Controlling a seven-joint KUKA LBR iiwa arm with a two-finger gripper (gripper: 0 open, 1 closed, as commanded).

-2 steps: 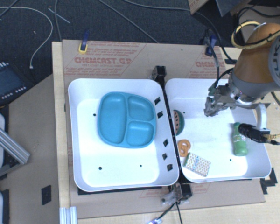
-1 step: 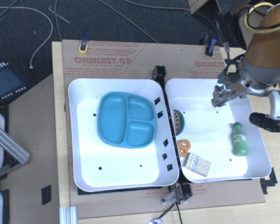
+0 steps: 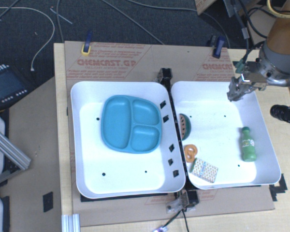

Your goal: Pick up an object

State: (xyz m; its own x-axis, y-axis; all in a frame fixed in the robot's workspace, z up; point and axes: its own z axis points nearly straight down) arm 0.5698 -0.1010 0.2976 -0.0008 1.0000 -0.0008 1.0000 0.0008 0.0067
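While the tool [image 3: 235, 92], grip unclear, hangs over the right bin [image 3: 261, 124], bottle [image 3: 248, 143] lies near.

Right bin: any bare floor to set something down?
Yes. The right bin is bare mid-floor, between the watermelon slice and green bottle, below the gripper. Crowded near-left corner: pretzel, patterned packet. In the left bin, bare strip below the blue plate.
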